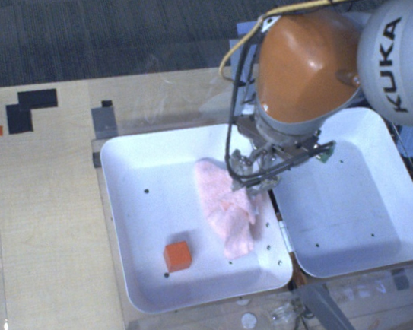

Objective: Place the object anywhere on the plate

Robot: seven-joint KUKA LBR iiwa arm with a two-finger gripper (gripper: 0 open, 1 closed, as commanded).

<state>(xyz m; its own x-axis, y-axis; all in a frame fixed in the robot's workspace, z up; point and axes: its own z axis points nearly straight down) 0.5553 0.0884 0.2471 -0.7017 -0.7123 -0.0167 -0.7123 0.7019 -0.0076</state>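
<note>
Pink cloth [224, 208] lies under my pincer [254, 184]; whether it grips, I cannot tell. Seemingly still picking; next, lifting and finding a plate.

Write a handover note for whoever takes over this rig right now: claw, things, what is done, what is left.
Claw: over the right edge of the left bin, above the top of the pink cloth. Whether it grips anything cannot be told from this view.
Pink cloth: crumpled, lying in the right part of the left bin.
Orange block: on the left bin's floor near the front, apart from the cloth and the claw.
Right bin: beside the left one, arm hanging over its back left corner.
Done: nothing visibly placed.
Left: no plate can be made out; find it, confirm the grasp, then place the object.
</note>
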